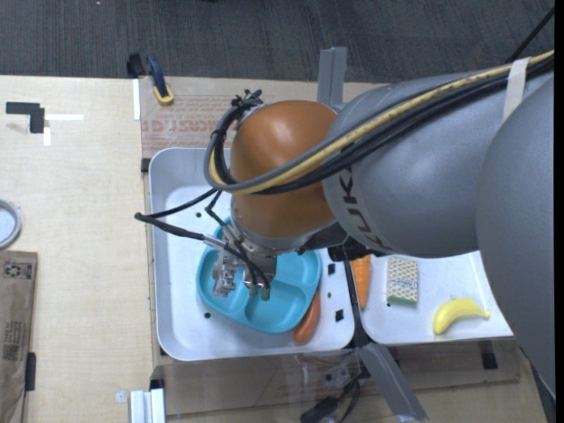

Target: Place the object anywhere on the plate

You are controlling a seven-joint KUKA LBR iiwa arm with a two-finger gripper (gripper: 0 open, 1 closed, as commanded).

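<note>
A light blue plate with dividers lies in the left bin, towards its front. My gripper hangs over the plate's left half, with its tips close to the plate's surface. I see nothing between them. An orange, carrot-like object lies against the plate's front right rim, partly on its edge. The arm's orange band and grey body hide the back of the plate and much of the bin.
In the right bin lie a second orange carrot by the left wall, a small patterned box and a yellow banana. A roll of tape sits on the bench at the far left.
</note>
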